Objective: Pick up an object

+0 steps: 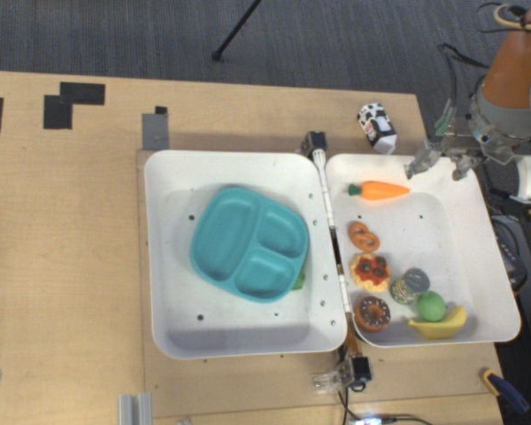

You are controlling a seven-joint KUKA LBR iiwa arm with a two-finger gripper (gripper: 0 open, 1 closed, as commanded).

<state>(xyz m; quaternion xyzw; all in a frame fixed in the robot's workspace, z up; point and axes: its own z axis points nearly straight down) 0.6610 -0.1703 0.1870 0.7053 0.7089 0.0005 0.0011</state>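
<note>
My gripper hangs over the far right corner of the right bin, fingers spread open with nothing between them. An orange carrot lies just to its left, near the bin's far wall. Nearer the front lie a pretzel, a small fruit tart, a chocolate donut, a grey tin can, a green ball and a yellow banana.
The left bin holds a teal divided plate with something green under its right edge. A small black-and-white carton stands on the bench behind the right bin. Cables hang at the right by the arm.
</note>
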